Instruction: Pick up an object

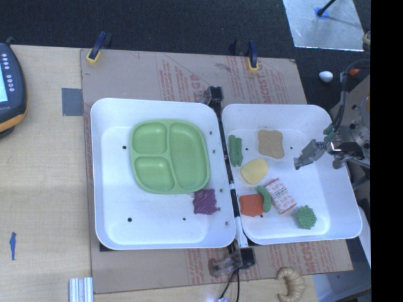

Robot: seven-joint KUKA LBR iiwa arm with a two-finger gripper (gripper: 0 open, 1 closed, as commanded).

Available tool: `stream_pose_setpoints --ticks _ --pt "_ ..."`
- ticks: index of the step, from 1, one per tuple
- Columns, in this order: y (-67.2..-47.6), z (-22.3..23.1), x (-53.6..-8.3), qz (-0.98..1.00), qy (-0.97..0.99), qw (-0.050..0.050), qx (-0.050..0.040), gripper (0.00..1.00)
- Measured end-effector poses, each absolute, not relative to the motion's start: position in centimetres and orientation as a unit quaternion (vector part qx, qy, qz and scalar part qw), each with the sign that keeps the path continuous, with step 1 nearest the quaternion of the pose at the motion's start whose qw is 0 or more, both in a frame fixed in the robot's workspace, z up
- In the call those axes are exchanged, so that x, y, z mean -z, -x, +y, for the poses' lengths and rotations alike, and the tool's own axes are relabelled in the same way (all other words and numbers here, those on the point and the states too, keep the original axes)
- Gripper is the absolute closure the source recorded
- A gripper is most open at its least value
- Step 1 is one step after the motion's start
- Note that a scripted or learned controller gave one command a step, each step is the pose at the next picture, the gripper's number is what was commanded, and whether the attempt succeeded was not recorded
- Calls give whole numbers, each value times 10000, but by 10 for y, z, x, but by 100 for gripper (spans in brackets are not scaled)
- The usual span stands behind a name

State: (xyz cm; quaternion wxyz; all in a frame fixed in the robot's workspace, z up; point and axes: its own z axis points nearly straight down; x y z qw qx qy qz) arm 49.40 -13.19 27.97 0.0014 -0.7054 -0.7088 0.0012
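Operator: What does the camera view show of your pincer?

Inspector: Your pincer [306, 155] hangs over the right bin [343, 197], at its right side, fingers apart, nothing between them.

Operator: And the objects?

Inspector: In that bin lie a tan slab [271, 143], a yellow piece [254, 170], a red-and-white packet [279, 195] and a green cluster [306, 217], all apart from the pincer. The left bin [113, 219] holds a green divided plate [170, 156].

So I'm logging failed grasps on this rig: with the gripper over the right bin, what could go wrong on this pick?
1. The red item, a green piece and the printed packet lie touching, so a grasp there may catch two things or push one aside.
2. The gripper hovers over bare bin floor beside the tan slice; closing here would likely catch nothing.
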Motion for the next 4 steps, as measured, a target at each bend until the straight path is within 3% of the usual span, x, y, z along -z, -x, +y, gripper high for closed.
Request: stream_pose_setpoints --ticks 1,2,3,4 --pt "-498 -80 -198 -7108 7033 52 -32 0" --pt "-518 -121 -86 -7082 7060 33 -33 0" --pt "-519 -120 -102 -7094 7048 16 -25 100" --pt "-560 -48 -198 -7115 7027 -23 41 100"
